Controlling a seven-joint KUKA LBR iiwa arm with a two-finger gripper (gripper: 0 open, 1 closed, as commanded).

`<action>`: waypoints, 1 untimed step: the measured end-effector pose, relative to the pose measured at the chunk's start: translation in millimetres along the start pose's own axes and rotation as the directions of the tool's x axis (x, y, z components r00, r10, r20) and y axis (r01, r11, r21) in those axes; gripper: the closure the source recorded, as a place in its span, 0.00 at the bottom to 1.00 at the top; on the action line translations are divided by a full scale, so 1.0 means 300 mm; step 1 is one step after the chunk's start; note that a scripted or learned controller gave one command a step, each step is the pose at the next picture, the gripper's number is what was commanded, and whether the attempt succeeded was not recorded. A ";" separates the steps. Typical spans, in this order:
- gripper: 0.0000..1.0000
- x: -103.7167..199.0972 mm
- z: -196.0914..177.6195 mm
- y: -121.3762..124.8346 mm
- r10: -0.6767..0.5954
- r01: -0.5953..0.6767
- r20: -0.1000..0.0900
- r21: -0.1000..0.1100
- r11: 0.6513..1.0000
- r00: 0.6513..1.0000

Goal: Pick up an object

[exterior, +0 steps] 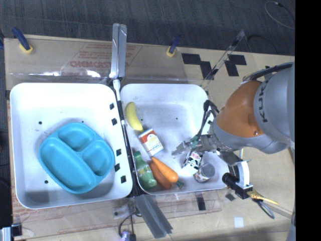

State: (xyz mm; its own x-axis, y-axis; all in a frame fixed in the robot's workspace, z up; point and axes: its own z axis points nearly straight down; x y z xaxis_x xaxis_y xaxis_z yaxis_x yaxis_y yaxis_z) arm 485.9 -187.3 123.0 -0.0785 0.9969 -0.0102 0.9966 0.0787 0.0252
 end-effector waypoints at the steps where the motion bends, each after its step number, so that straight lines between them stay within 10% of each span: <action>1: 0.00 -0.012 0.108 0.237 -0.029 0.029 -0.011 0.024 0.999 1.000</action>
State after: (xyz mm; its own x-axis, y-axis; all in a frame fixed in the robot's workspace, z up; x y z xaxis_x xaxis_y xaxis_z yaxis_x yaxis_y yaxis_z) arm 557.8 -185.5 92.4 -0.1072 0.9942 0.0001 0.9942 0.1072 0.0008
